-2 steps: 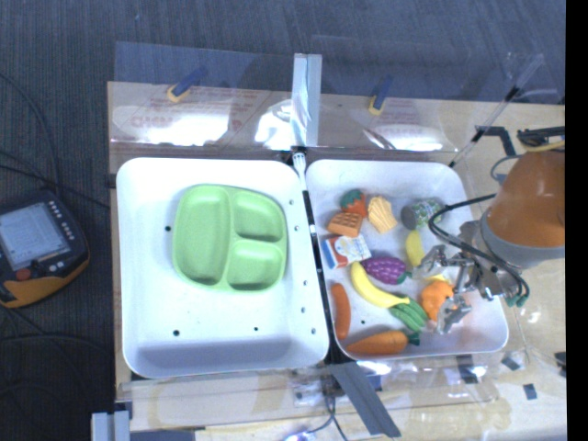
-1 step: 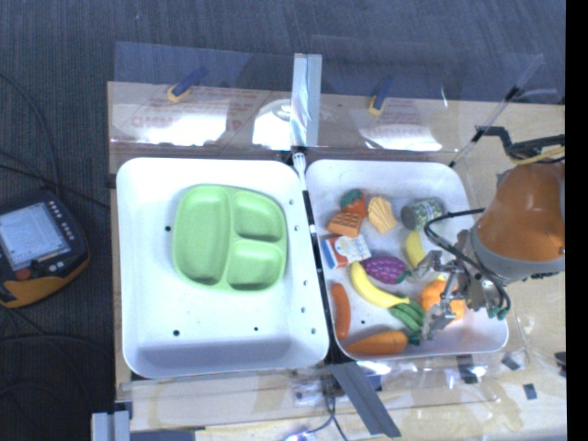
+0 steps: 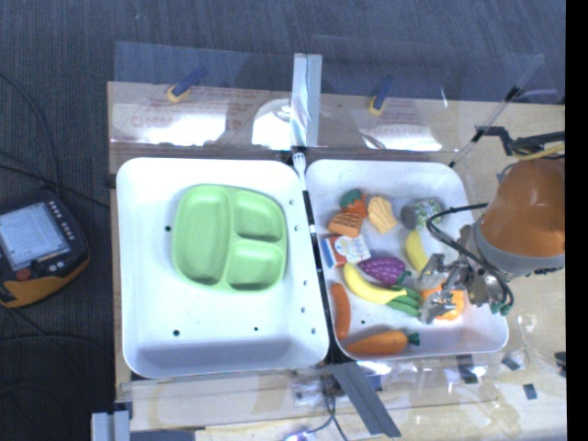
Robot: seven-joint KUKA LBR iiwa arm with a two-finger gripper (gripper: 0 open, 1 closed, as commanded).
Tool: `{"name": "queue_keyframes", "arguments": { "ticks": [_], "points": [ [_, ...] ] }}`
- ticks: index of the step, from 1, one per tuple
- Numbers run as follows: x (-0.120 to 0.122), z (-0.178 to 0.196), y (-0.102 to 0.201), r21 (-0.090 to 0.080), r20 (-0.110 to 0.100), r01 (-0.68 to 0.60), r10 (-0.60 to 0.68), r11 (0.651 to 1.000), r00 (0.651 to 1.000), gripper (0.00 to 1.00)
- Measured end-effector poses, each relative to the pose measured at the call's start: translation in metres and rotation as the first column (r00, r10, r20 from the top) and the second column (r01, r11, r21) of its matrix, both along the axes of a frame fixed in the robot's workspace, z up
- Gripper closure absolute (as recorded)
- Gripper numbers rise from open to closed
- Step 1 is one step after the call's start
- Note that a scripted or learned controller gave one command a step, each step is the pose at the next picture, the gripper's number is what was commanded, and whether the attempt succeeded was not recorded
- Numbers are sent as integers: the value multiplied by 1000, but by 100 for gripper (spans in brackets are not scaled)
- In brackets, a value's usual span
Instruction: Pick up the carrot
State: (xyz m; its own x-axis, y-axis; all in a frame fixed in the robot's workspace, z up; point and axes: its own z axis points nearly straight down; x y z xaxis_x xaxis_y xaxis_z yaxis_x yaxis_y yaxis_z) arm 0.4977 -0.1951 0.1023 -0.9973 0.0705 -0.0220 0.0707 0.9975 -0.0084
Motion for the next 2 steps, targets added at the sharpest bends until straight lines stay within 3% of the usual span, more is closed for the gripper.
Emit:
{"name": "queue_keyframes", "arguments": {
  "ticks": [1,2],
  "points": [
    [27,60,-3,8,-18,-138,138,990,990,100],
    [26,58,-3,9,-21,-138,138,990,990,0]
  ]
}}
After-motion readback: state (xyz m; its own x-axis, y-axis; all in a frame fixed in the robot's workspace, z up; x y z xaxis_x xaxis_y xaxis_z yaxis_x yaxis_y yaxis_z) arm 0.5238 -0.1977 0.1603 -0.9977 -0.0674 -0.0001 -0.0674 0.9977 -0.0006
